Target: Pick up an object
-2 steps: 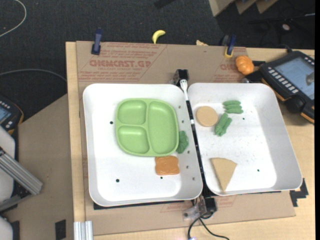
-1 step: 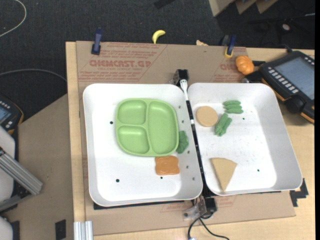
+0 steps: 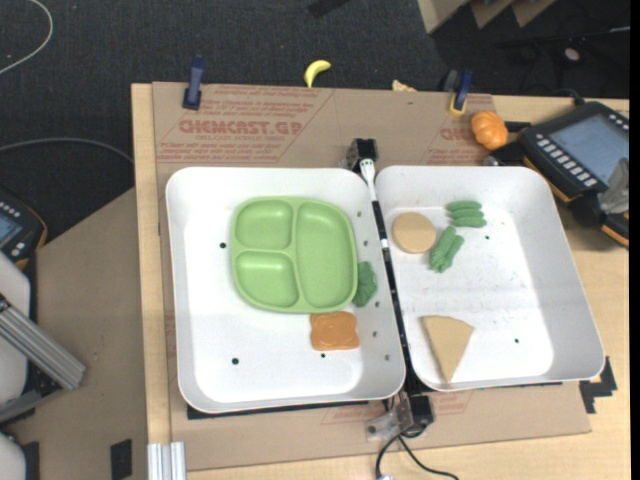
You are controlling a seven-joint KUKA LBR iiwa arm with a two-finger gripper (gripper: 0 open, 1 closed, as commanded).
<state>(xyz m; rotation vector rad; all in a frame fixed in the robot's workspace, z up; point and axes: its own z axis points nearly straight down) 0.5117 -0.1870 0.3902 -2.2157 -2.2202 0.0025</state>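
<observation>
i have no view of the end effector from here, so i cannot tell how it is set or whether it has hold of anything; i will not guess.

what i can read is the layout on the table (image 3: pixel 100 268). the arm comes in from the right, so the right bin (image 3: pixel 560 268) is the nearer one, and i judge its contents the easier targets. in that bin a tan wedge (image 3: pixel 447 343) lies at the near side, its point aimed toward the near rim and its long axis running near to far. a round tan disc (image 3: pixel 413 233) sits at the far left of that bin, just beside the divider. two green pods lie close to it: one (image 3: pixel 445 249) slanted just right of the disc, the other (image 3: pixel 465 214) farther back, lying left to right.

the left bin (image 3: pixel 200 368) is across the divider, so farther from the arm's side. it holds a green divided tray (image 3: pixel 295 255), an orange block (image 3: pixel 334 332) just near of the tray, and a dark green piece (image 3: pixel 365 284) wedged between tray and divider.

my pick would be the wedge: it stands well apart from its neighbours, so an approach from the right meets nothing else first.
</observation>
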